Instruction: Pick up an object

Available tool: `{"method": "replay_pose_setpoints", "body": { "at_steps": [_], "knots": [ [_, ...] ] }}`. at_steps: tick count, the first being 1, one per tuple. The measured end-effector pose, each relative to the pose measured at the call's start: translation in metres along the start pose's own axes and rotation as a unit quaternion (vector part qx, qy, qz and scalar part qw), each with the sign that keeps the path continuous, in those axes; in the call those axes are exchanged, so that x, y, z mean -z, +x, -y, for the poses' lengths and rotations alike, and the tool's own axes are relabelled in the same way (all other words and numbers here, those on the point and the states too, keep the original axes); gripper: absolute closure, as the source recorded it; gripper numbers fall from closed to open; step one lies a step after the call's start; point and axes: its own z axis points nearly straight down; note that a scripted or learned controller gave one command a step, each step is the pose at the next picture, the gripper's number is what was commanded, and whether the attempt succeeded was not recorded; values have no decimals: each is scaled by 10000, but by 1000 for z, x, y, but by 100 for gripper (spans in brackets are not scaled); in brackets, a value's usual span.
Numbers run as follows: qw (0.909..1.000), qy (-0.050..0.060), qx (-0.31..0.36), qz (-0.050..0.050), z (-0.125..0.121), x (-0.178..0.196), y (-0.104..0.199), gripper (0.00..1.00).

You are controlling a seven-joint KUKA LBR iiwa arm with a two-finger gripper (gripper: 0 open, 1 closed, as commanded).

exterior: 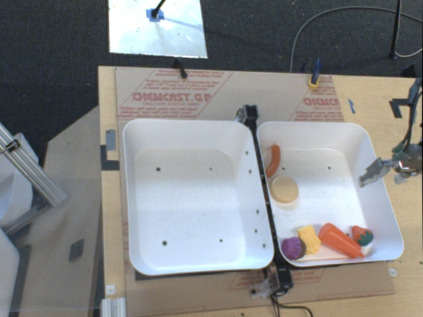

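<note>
- Claw [375, 171] sits at the right rim of the right bin [370, 137], reaching in from the right edge of the view; its grey fingertip points left and slightly down over the bin's wall.
- Whether the claw is spread or closed cannot be told at this size and angle, and nothing is seen between its tips.
- Two white bins lie side by side on the worktop [109, 84], their inner walls touching along a dark seam.
- Right bin holds all the objects: an orange sausage-shaped piece [273, 160] lies against the left wall, upright in the view.
- Just below it, touching or nearly so, rests a pale round disc [285, 190].
- Along the near wall sit four items in a row: a purple round piece [293, 247], a yellow corn-like piece [308, 239] touching it, an orange carrot [340, 240] lying slantwise, and a small red piece with green [361, 235] at the carrot's right end.
- These objects are well apart from the claw.
- Left bin [142, 134] shows its bare white floor with a few dark dots.
- Beyond the worktop, a pale square sheet [156, 18] lies on the dark floor.
</note>
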Motion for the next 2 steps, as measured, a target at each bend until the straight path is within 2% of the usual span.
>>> {"method": "replay_pose_setpoints", "body": {
  "at_steps": [1,2],
  "knots": [
    [10000,9,14,-9,13,-39,34,0],
    [10000,-1,41,-15,-61,-108,95,0]
  ]
}}
